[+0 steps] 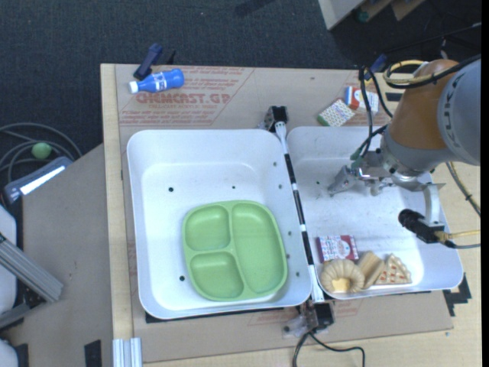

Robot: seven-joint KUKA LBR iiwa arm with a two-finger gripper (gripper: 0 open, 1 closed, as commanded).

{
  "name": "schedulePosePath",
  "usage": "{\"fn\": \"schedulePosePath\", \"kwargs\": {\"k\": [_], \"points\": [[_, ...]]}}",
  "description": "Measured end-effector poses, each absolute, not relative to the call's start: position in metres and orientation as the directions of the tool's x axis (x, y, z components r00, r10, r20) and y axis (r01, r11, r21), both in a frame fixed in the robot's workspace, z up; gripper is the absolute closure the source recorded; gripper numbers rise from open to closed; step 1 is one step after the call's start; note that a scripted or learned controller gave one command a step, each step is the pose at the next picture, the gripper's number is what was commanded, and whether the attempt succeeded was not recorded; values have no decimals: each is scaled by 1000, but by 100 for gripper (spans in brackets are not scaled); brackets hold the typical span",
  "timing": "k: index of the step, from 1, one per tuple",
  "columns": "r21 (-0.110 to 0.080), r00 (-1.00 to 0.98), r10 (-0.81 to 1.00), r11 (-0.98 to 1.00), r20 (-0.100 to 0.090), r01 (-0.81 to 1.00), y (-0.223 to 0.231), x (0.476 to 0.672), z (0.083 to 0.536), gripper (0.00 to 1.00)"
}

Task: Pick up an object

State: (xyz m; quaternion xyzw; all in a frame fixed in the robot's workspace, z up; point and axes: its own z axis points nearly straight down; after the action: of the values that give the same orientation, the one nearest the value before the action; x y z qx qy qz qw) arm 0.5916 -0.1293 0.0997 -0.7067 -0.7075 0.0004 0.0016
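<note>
Cardboard bench [229, 90] carries two white bins. Your gripper [344, 180] hangs in the right bin [321, 147], upper right of frame; fingers spread, nothing between them. Along that bin's lower edge lie a red packet [337, 247], croissant [341, 274] and sandwich wedge [395, 270]. Left bin [153, 167]: green tray [233, 249].
</note>
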Motion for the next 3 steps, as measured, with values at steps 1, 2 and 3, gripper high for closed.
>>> {"fn": "schedulePosePath", "kwargs": {"k": [1,2,3], "points": [[-2,1,1000,-1,0,1000,-138,488,84,0],[2,-2,1000,2,1,1000,-56,547,185,0],[1,1,1000,-1,-2,1000,-120,605,147,0]]}}
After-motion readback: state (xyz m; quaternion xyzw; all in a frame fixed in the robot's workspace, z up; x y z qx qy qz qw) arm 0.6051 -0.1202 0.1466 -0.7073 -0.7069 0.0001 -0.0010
